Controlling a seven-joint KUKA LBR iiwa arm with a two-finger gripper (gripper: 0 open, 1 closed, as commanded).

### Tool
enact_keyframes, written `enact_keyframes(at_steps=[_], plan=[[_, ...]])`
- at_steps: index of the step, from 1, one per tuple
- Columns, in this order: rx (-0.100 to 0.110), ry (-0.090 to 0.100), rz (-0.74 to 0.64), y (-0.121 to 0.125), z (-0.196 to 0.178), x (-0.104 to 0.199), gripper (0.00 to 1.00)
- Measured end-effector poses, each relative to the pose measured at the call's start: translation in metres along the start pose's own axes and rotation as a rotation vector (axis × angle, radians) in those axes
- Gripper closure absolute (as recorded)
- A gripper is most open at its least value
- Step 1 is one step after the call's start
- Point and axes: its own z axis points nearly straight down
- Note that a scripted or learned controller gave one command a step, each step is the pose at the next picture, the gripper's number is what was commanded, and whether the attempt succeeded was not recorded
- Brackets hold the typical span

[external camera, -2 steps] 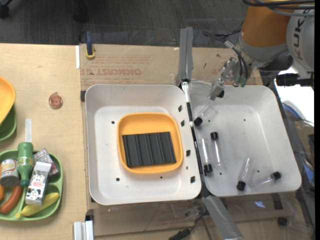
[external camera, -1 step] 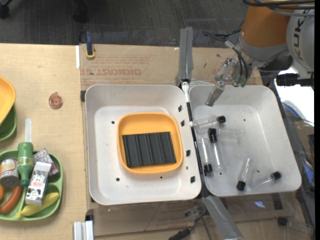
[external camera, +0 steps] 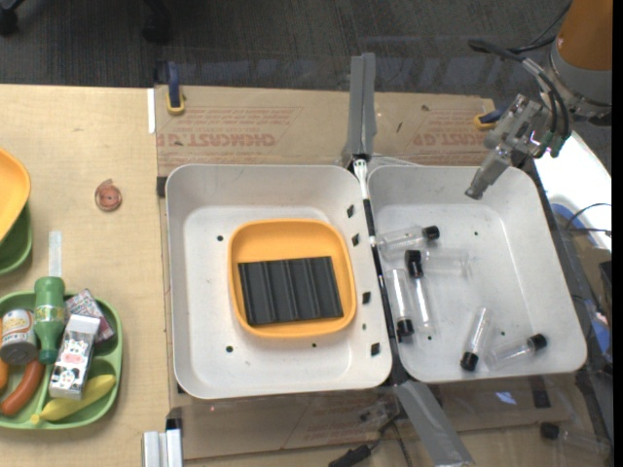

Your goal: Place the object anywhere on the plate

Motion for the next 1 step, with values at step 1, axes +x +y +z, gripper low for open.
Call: enact_keyframes(at_steps=[1], plan=[[-0.001, -0.001, -0.308, -0.0630, 0.0098, -0.0449, 0.00]])
